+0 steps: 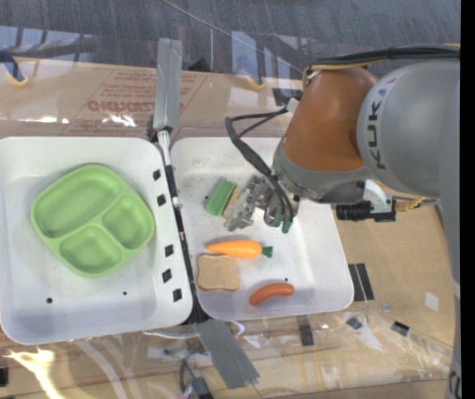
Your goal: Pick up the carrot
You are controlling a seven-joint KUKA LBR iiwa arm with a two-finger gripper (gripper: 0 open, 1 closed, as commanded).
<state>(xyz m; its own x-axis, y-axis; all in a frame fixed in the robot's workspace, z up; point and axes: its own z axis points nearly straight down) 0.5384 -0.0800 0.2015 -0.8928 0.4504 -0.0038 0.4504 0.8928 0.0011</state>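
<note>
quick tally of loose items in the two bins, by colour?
Green: 2 (divided plate in the left bin, small green block in the right bin)
Orange: 1 (carrot)
Red-orange: 1 (sausage)
Tan: 1 (bread slice)
Total: 5

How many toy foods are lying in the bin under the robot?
4: a green piece beside the pincer, the carrot mid-bin, bread and a sausage nearest the front. The arm may hide more.
</note>
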